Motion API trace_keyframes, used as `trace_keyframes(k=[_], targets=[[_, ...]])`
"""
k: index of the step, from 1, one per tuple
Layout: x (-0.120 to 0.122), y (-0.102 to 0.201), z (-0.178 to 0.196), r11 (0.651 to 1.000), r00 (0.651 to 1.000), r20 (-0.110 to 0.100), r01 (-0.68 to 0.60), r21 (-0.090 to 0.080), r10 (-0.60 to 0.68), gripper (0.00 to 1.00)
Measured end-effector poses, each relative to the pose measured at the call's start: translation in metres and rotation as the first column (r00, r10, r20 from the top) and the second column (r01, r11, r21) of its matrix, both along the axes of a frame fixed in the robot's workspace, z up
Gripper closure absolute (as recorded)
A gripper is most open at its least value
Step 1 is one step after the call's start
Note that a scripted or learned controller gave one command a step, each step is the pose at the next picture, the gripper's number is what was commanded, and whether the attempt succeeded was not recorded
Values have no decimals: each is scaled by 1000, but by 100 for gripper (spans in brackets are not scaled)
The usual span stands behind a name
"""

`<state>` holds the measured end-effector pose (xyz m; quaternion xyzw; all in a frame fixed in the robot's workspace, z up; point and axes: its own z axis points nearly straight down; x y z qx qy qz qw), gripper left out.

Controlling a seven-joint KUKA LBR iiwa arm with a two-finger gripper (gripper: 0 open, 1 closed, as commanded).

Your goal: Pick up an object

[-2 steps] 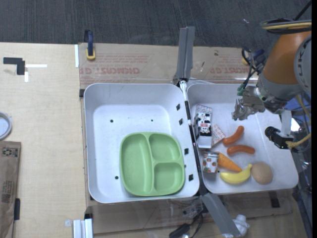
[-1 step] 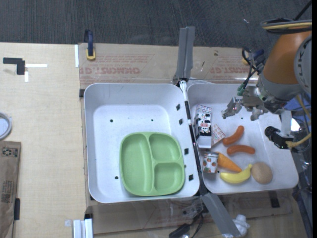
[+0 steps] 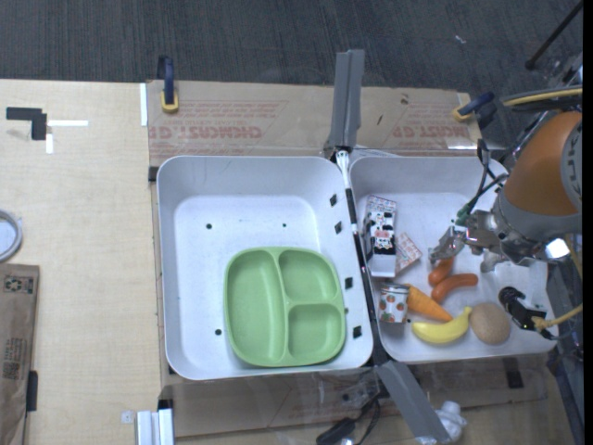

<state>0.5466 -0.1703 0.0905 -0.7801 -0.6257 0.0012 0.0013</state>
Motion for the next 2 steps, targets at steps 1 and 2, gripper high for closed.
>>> trace_keyframes(k=[1,2], targets=[[0,-1,9,1000,1000,-1,4,0,-4,100],[50,41,137,999,999,1,54,-2,-54,100]])
